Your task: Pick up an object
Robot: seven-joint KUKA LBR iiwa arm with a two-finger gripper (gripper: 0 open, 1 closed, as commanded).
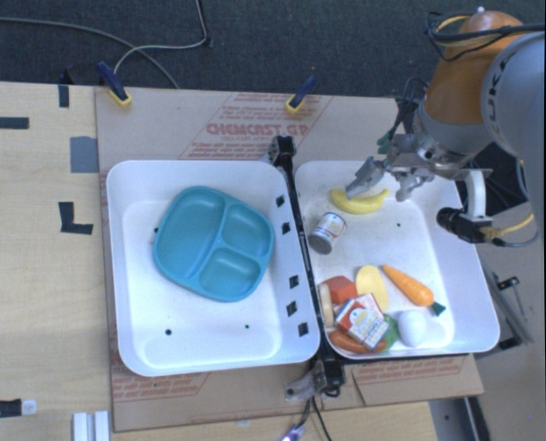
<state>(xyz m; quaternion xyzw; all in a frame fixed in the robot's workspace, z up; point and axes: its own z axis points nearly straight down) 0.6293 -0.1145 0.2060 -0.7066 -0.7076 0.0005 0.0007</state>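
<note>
Crowding the near corner of the right bin [457, 274] is a heap of toy food: a small printed carton [362, 320], a white egg-like piece [409, 327], a pale yellow piece [372, 285] and a glossy orange carrot [408, 285] with a green tip. All of it is looking like smooth moulded plastic, apart from the carton, which seems to be card. Just beyond the heap, a little metal can [325, 231] is lying tilted against the divider between the bins. In the left bin [126, 246], a blue sectioned plate [213, 243] with rounded corners is resting flat, its matt surface split into three compartments.

Further back in the right bin, a yellow banana [361, 201] is lying on the white floor, and I am hovering my end effector [386, 182] right over it, one finger reaching down to its near end. I am taking the banana as my target. My fingers are spread apart and nothing is sitting between them, so I am judging the pick as not yet made: the approach is done, while closing and lifting are left. The banana's curved, slick skin may be slipping sideways if I am closing off-centre. Beneath both bins, brown cardboard [245, 127] is covering the wooden counter [34, 246].
</note>
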